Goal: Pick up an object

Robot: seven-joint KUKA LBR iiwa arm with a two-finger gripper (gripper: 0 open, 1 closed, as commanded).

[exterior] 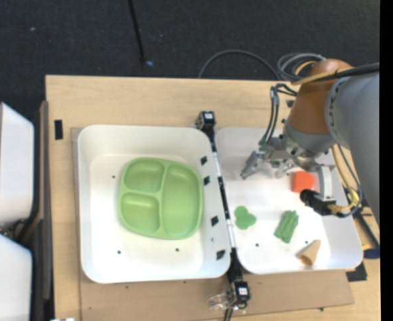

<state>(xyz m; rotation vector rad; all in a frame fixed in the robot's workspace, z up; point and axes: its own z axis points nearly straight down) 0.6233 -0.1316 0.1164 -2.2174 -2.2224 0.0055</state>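
— Gripper hangs over the right bin, holding nothing; I can't tell more.
— What next?
— I think go down to the orange block just beside it and squeeze.

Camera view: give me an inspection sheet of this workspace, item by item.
Surface: wooden bench bearing a left bin and a right bin.
Job's things: in the right bin, a green clover shape, green ridged block, tan cone, orange block.
Clutter: green divided plate in the left bin.
Hand: hand over the right bin's far part; nothing seen between its fingers.
Cables: grey loops behind the arm; black lead on the floor.
Surroundings: dark floor; white units at left.
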